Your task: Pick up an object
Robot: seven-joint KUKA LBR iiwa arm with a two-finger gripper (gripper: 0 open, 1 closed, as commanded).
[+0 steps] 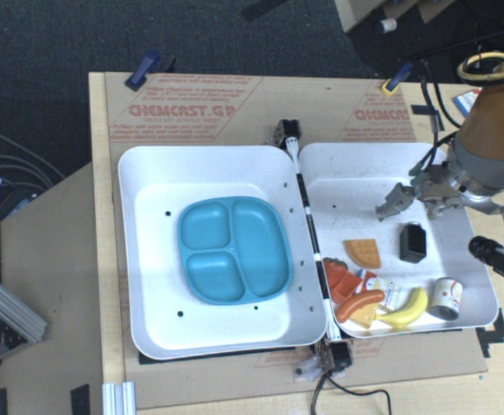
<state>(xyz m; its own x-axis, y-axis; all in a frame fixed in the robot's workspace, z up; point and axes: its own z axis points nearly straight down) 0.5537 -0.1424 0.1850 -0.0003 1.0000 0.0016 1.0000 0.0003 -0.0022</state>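
My gripper [411, 207] hovers over the upper middle of the right bin [347, 164], fingers spread open with nothing between them. Just below it lies a small black block [413, 242]. An orange waffle piece [363, 252] sits to the block's left. Along the bin's front lie red pieces [340, 277], a sausage [360, 302], a yellow banana [405, 310] and a small can [447, 298] on its side.
A blue divided plate [232, 249] lies in the middle of the left bin [148, 188]. The grey arm with its orange band [494, 128] comes in from the right above the right bin's far corner. Cables hang at the upper right.
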